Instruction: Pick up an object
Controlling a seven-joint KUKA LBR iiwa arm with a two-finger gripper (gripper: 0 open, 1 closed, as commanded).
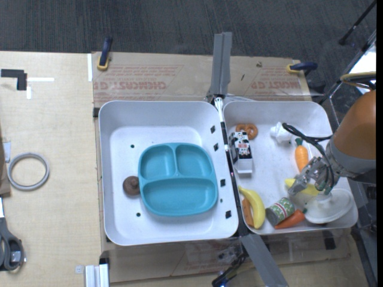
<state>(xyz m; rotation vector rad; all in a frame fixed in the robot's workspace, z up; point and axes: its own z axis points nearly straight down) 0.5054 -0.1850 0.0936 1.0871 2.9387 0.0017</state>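
Observation:
My gripper (313, 179) hangs low over the right side of the right bin (266, 113), directly above a yellow object (297, 188) that it partly hides. An orange carrot (301, 156) lies just up and left of it. Near the bin's front lie a banana (255, 205), a green can (280, 210) and a second orange piece (292, 220). A white dish (331, 208) sits below the gripper at the front right corner. Nothing can be seen held.
Further back in the right bin are a pretzel (246, 130), a black-and-white box (241, 151) and a small white object (279, 133). The left bin (114, 136) holds a blue divided plate (178, 179) and a brown round piece (131, 186).

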